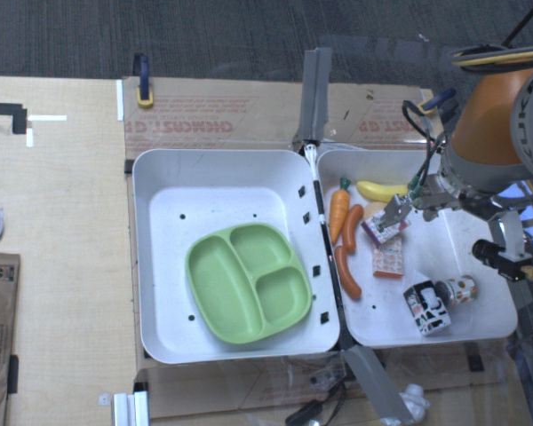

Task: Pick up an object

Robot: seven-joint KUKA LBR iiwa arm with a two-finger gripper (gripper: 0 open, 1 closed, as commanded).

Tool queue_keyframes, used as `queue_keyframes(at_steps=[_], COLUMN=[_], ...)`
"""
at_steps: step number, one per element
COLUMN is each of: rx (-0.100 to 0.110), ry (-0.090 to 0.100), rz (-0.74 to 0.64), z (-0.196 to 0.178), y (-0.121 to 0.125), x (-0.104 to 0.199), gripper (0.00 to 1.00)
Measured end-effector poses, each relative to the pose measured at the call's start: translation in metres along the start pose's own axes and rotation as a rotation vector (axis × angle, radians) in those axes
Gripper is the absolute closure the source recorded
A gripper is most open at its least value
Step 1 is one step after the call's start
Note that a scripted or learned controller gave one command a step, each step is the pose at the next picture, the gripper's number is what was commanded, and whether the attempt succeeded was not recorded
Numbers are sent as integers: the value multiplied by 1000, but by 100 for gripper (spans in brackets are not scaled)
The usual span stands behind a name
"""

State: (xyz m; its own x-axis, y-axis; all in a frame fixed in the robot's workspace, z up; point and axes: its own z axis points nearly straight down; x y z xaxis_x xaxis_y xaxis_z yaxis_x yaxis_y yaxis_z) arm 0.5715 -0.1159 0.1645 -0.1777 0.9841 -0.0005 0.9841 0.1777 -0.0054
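My gripper [394, 211] hangs low in the right bin [480, 327], near its left-centre. A small purple-and-white packet [378, 231] lies right under its tip; whether it is gripped I cannot tell. Beside it are an orange carrot [338, 213], a red sausage [354, 224] and a second sausage [346, 274]. A yellow banana [379, 189] lies just behind the gripper. A red-and-white box [388, 259] sits in front of it. A black-and-white can [426, 308] and a small bottle [461, 289] lie near the bin's front right.
The left bin [160, 238] holds a green divided plate [249, 280]. A grey divider [315, 96] rises between the bins at the back. The arm's orange band [493, 118] and black cables [426, 122] overhang the right bin's back right corner.
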Motion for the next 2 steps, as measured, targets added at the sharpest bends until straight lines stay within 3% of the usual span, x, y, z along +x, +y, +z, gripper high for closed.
queue_keyframes(at_steps=[1,2], rx=[-9,-13], ry=[-1,-4], rz=[-175,-174], z=[71,62], y=[-33,-30], x=[-17,-18], gripper=[0,100])
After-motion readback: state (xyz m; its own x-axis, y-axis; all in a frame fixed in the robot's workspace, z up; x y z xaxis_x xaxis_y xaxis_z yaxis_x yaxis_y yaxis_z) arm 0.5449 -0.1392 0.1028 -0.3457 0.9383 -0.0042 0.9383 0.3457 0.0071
